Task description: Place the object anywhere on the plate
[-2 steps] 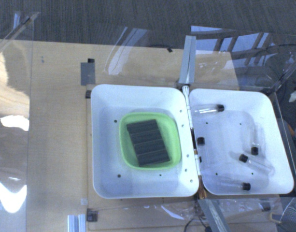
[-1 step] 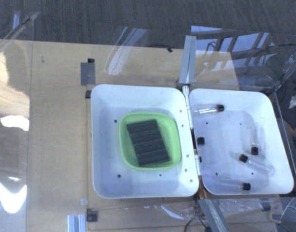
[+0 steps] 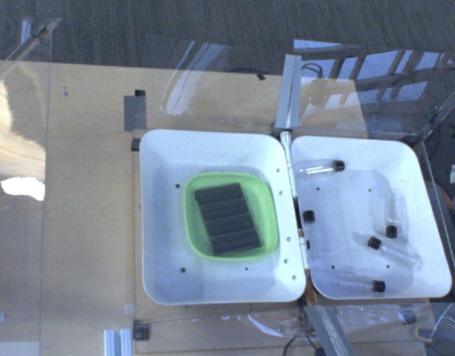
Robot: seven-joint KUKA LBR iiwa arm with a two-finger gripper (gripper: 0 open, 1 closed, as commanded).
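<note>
Already resting where the task wants it, by the look of things: a dark grey ribbed rectangular block (image 3: 227, 219) lies flat in the middle of a lime-green square plastic plate (image 3: 268, 232), which sits in the left shallow white bin (image 3: 149, 221) on the pale wooden tabletop (image 3: 64, 199).

Nearest the camera, in the right shallow white bin (image 3: 429, 199), several clear plastic tubes with black caps lie scattered: one at the near edge (image 3: 375, 285), another just beyond it (image 3: 373, 241), and a further one by the far wall (image 3: 337, 166). All lie well apart from the plate, across the seam where the two bins meet.

The block's long axis runs near to far, its far end leaning slightly left, and all four of its corners sit inside the plate's raised rim.

The arm enters from the right, so the block lies to the left of any approach, past the tube-strewn bin. Whether the gripper is wide, narrow or carrying anything cannot be told from this view.

If the block is the object meant, the placing looks complete. If a tube is meant, it would have to travel left across the seam.

Beyond the bins, a grey metal bar (image 3: 289, 91) stands on the far tabletop.
</note>
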